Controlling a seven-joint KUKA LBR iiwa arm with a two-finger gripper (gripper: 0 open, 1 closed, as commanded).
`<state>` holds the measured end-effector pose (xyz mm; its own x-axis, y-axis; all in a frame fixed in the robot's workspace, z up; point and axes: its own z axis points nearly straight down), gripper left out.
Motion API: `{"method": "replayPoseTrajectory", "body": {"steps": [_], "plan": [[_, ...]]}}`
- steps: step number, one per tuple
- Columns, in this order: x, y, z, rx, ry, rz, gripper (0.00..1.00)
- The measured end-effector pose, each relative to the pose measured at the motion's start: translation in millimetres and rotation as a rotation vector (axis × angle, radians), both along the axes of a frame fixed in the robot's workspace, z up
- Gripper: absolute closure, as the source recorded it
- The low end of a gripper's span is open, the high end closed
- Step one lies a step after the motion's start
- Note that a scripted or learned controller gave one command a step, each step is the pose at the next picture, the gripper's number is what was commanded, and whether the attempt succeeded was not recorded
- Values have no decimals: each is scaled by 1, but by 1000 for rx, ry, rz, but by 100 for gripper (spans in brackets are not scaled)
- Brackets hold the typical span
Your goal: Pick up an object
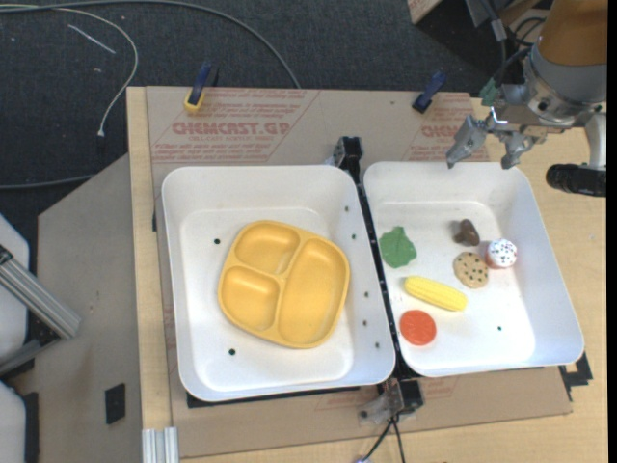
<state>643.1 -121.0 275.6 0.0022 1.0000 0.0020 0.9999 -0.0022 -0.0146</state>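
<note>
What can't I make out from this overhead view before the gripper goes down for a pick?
- Arm above the orange band: cut off by the top and right edges.
- Small brown object in the right bin: too small and dark to identify.
- White speckled piece: markings too small to read.
- Yellow divided plate in the left bin: it hides the bin floor beneath it.
- Gripper: blurred, height above the bin unclear.

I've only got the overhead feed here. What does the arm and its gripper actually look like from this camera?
The arm enters at the upper right: an orange band sits above a grey, rounded wrist section. Below it the gripper is a pale grey metal assembly with two thin fingers pointing down. Dark cables run alongside the wrist, with a small green part near the mount. No readable markings show.
</note>
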Motion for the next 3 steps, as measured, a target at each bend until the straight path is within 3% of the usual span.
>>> {"method": "replayPoseTrajectory", "body": {"steps": [1, 3], "plan": [[2, 0, 8, -2, -14, 2, 0], [16, -7, -102, -1, -9, 2, 0]]}}
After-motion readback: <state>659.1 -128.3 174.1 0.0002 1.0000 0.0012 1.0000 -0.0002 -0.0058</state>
